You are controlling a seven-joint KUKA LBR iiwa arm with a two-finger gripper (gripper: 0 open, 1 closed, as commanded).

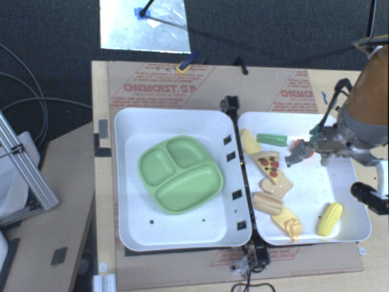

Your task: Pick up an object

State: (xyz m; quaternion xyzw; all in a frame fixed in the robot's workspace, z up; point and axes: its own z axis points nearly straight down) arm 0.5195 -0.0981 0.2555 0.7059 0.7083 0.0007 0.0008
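Note:
The right bin (346, 181) holds several toy foods: a green stick (271, 139), a pale yellow piece (249, 142), a pizza slice (270, 166), a tan bun (267, 202), a yellow lump (290, 225) and a corn cob (329, 219). My gripper (299, 153) hangs over the upper middle of this bin, just right of the pizza slice and the green stick. A small red-orange thing (300, 145) shows right at the gripper's tip, partly hidden by it. Whether it is gripped is unclear.
The left bin (130, 163) carries a green divided plate (180, 174). A black hinged divider (238, 163) runs between the bins. The arm's body (364, 120) covers the right bin's far right corner. Bare bin floor lies around (313, 187).

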